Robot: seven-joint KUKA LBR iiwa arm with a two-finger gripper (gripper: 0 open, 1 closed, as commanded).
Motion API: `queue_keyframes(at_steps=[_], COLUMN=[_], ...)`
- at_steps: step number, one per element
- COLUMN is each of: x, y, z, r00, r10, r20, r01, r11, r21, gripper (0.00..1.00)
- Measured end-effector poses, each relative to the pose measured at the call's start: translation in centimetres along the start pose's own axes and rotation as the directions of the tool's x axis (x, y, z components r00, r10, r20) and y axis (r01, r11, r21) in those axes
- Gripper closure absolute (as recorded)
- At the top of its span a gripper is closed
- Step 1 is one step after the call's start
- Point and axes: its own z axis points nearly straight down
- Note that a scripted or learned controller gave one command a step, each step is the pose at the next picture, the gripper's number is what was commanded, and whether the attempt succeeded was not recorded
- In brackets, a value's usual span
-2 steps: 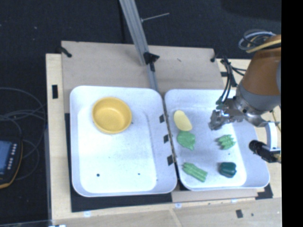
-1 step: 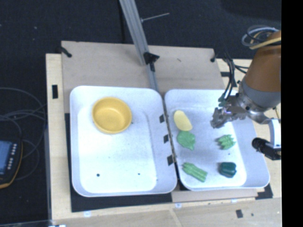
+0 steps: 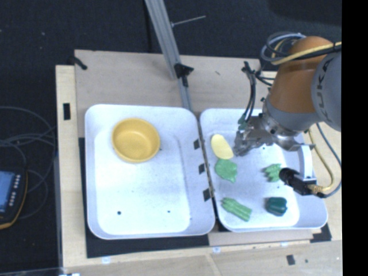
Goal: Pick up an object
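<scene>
The claw (image 3: 244, 142) hangs over the right white bin (image 3: 253, 184), near its far left corner. To the claw's left, touching that bin along a seam, lies the left white bin (image 3: 144, 191). Small black clips (image 3: 202, 168) sit along the seam, just left of and below the claw. Both bins rest on a black mat (image 3: 90, 240) on the pale wooden surface (image 3: 115, 65). A grey metal rail (image 3: 164, 27) slants up and away from the claw's upper left. Far left of the claw, off the surface, a handheld pendant (image 3: 8, 197) with a blue screen lies on the dark floor (image 3: 57, 16) among thin cables (image 3: 34, 125).
</scene>
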Motion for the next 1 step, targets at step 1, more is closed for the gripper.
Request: queue_keyframes(at_steps=[1], x=[6.25], y=[-0.15], z=[-0.26], r00=[1.000], r10=[-0.001], r20=[-0.001], r01=[0.001], r11=[1.000], r21=[0.000], gripper=[1.00])
